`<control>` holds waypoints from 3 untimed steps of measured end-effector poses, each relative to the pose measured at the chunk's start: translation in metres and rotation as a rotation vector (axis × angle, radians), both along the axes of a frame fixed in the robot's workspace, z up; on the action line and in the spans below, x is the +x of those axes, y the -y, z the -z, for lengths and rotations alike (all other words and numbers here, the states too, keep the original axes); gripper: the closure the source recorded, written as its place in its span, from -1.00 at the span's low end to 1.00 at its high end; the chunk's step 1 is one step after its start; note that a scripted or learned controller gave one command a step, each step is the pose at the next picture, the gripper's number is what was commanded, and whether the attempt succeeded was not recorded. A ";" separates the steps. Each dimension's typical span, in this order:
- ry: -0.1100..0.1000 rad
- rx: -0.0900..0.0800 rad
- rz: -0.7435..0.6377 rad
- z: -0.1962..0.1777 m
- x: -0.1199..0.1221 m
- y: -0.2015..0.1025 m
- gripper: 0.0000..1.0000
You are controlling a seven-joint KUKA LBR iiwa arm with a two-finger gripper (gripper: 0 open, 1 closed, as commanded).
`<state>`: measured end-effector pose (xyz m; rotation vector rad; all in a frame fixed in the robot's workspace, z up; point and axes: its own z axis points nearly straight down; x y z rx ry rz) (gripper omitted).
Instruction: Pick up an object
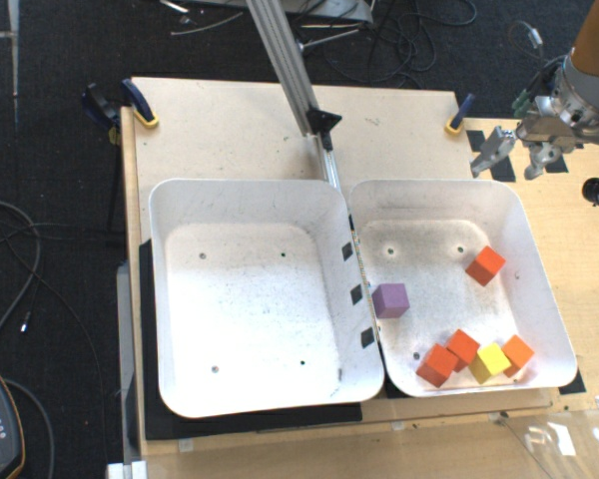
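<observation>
The gripper [514, 156] hangs over the bench [230, 133], just past the far right corner of the right bin [539, 267]. Its two fingers [491, 152] are spread apart and there is nothing between them. The arm [584, 78] comes in from the right side, high up.

The blocks are all in the right bin. A purple block [390, 299] sits near the left wall of that bin, about halfway down. An orange block [485, 265] sits alone closer to the right wall, well apart from the purple one.

Four more blocks crowd together by the near edge of the right bin. A yellow block [490, 361] is in the middle of this bunch. One orange block [516, 353] touches it on the right, near the near right corner. Another orange block [463, 346] sits just to its left. A red-orange block [438, 365] is at the left end of the bunch and touches that one.

The left bin [170, 267] sits right beside the right bin, and their walls meet in the middle. A grey metal bar [280, 53] slants down from the far edge of the bench to the spot where the two bins meet. Two clamps grip the bench: one [138, 106] at the far left corner and one [458, 116] at the far right corner.
</observation>
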<state>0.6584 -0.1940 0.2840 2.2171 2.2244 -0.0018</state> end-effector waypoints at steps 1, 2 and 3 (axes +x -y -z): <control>-0.009 0.003 0.006 0.119 -0.051 0.025 -1.00; 0.001 0.001 0.004 0.114 -0.048 0.025 -1.00; 0.001 0.003 0.003 0.190 -0.062 0.029 -1.00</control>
